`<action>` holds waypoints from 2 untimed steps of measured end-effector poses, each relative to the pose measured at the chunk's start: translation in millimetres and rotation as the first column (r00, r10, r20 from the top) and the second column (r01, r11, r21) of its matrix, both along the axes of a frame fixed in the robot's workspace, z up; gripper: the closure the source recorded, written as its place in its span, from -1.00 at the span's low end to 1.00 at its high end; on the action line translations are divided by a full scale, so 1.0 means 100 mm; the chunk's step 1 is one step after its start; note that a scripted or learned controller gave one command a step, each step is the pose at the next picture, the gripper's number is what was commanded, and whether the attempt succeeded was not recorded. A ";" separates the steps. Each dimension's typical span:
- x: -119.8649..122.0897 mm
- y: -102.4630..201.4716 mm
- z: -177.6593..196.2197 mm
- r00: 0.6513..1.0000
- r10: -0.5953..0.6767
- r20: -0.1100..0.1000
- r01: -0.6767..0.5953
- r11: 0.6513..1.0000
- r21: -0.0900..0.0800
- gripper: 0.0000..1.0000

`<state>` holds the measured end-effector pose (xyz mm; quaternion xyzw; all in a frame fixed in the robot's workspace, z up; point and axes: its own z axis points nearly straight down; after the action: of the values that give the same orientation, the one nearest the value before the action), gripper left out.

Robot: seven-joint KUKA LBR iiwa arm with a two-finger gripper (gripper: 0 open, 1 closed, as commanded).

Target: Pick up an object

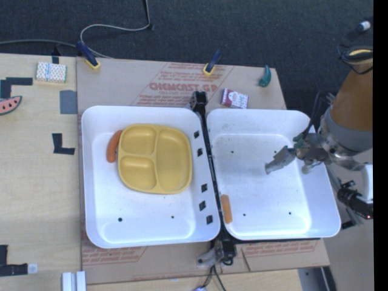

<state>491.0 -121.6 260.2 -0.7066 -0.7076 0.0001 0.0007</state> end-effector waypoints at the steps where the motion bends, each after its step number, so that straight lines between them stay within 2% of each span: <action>1: 0.53 0.28 -1.41 1.000 -0.001 -0.004 0.001 1.000 0.001 -1.00; 2: 1.20 0.25 -1.74 1.000 0.000 0.004 0.000 1.000 0.000 -1.00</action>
<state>610.6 -96.4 85.9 -0.7067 -0.7075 -0.0012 -0.0009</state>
